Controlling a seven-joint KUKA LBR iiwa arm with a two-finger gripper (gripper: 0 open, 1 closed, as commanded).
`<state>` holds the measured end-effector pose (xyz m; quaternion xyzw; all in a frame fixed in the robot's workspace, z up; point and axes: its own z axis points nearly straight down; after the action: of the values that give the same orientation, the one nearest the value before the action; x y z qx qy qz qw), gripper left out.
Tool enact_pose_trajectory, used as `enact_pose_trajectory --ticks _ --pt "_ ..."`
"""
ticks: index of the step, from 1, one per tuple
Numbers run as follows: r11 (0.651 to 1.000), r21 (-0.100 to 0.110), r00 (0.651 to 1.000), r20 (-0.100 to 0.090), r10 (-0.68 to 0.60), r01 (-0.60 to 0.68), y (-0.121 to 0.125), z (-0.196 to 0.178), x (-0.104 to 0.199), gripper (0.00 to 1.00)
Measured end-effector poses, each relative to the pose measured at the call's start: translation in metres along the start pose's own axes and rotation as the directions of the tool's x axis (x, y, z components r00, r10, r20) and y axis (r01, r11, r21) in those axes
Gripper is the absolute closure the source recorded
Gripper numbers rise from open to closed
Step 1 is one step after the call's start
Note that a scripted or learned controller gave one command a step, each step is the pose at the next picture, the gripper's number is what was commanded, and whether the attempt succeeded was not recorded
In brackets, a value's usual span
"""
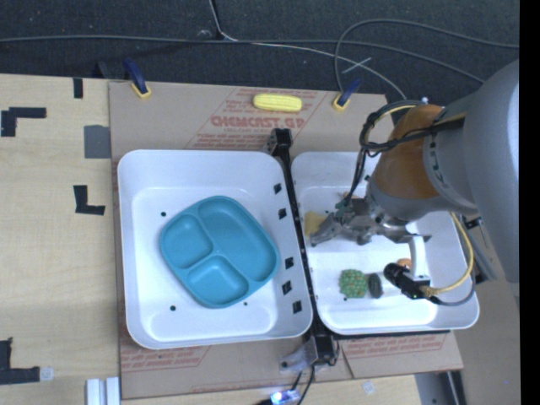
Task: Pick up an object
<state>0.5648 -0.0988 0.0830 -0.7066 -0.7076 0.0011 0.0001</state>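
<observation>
My gripper is low in the right bin, near its left wall, with the grey arm and its orange band coming in from the right. A small pale yellow object lies right at the gripper's tip, partly hidden by it; I cannot tell whether they touch. A green bumpy object rests on the bin floor below the gripper, with a small dark object touching its right side. A blue divided plate lies in the left bin.
A yellow oblong object lies outside the bins on the cardboard at the back. A black divider runs between the two bins. Cables loop beside the wrist over the right bin's right part.
</observation>
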Motion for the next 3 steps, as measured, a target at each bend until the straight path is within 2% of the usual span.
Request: enact_pose_trajectory --ticks 1,2,3 --pt "1.0 -0.003 1.0 0.001 -0.001 0.001 0.001 -0.012 0.0 1.0" --pt "1.0 -0.006 1.0 -0.001 0.0 0.0 0.005 -0.075 -0.001 1.0" --pt "1.0 -0.005 1.0 -0.001 -0.001 0.001 0.006 -0.12 0.007 1.0"
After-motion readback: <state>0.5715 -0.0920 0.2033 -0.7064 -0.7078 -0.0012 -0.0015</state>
